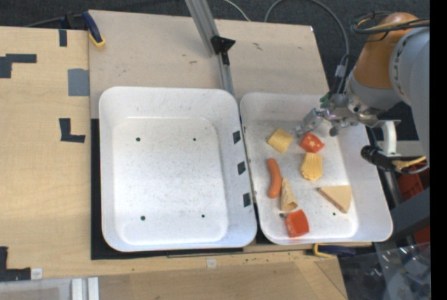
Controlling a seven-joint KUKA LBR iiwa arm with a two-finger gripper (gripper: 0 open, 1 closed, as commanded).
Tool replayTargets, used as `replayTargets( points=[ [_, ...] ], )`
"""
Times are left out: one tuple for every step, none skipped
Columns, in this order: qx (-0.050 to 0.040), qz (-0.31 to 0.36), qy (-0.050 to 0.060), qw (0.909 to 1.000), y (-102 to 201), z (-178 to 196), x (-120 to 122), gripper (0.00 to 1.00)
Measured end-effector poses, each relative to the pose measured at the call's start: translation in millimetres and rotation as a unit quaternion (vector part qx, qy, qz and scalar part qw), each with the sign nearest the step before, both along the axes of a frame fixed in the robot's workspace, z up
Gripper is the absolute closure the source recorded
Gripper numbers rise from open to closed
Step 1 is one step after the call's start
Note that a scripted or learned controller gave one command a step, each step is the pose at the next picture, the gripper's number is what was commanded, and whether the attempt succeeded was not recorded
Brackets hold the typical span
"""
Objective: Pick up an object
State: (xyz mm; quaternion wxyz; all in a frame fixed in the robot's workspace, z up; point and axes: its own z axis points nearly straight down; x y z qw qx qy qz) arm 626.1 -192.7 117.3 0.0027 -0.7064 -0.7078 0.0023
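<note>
Just above the small red tomato-like piece [311, 144] in the right bin [370, 222], the gripper [323, 123] hovers with fingers parted, holding nothing, and risks nudging the rounded piece aside.

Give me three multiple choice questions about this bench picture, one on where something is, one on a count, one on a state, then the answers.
1. Where does the food lie?
A. left bin
B. right bin
C. on the bench outside the bins

2. How many food pieces are in that bin?
A. three
B. six
C. ten

3. How does the hot dog stand to the other pieces?
A. lies apart from them
B. stacked on the tomato
C. outside the bin

Answers:
1 B: all pieces sit in the right bin; the left bin shows bare white.
2 B: the hot dog, tomato and four more.
3 A: white bin floor shows around the hot dog.
</note>
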Motion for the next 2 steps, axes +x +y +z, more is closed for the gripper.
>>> replayTargets(
  points=[
    [-0.0008, 0.000, -0.001, 1.0000, 1, -31, -1, 0.00],
    [-0.0011, 0.001, -0.003, 1.0000, 1, -19, 0, 1.00]
  ],
)
